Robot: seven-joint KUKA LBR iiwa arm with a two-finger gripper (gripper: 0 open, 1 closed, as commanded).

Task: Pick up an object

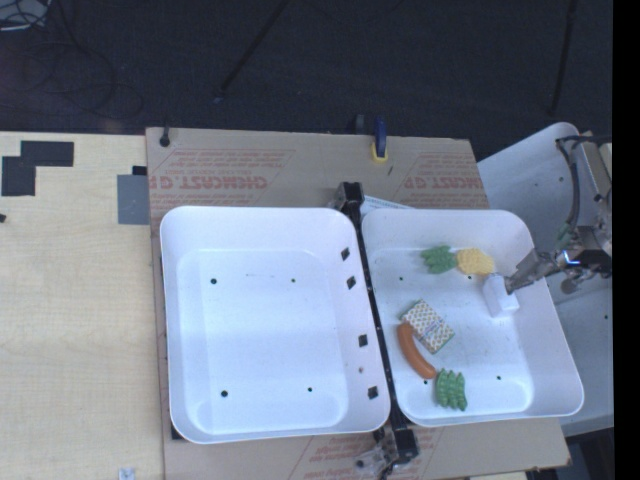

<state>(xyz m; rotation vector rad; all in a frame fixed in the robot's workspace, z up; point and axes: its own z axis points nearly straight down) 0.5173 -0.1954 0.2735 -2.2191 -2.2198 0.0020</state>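
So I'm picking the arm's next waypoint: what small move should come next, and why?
Probably ease the gripper left and slightly down toward the checkered block. The gripper sits near the right bin's right side with no toy between its fingers, and the block lies close by, partly against the orange sausage.

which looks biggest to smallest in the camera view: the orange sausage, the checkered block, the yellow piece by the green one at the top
1. Orange sausage, the longest.
2. Checkered block.
3. Yellow piece.
The block and the yellow piece look close in size, so their order is unsure.
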